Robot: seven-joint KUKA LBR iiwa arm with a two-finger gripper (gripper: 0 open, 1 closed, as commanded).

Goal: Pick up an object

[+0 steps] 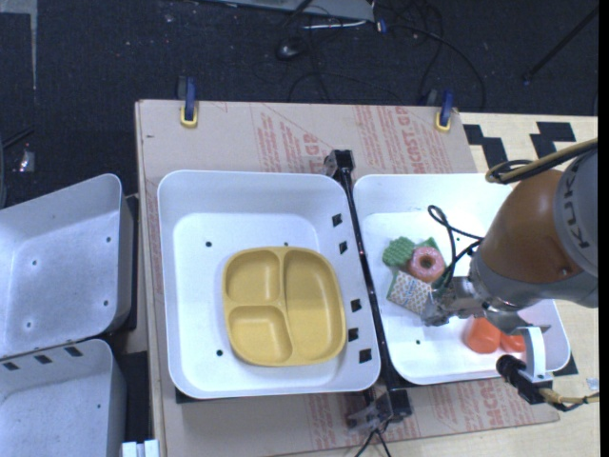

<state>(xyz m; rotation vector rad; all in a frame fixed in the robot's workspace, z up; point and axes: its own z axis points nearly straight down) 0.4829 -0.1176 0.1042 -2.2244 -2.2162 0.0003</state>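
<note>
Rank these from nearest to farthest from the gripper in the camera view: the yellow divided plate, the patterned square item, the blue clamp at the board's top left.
Measured from the gripper, low in the right bin:
1. Patterned square item, just left of the gripper in the same bin.
2. Yellow divided plate, in the middle of the left bin.
3. Blue clamp, on the board's far left corner.

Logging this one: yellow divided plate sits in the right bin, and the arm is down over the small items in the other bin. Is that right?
Not quite. The camera view shows the yellow divided plate in the left bin, not the right. The arm is down in the right bin, its tool beside the small items: a green piece, a pink ring, a patterned block and an orange object.
</note>
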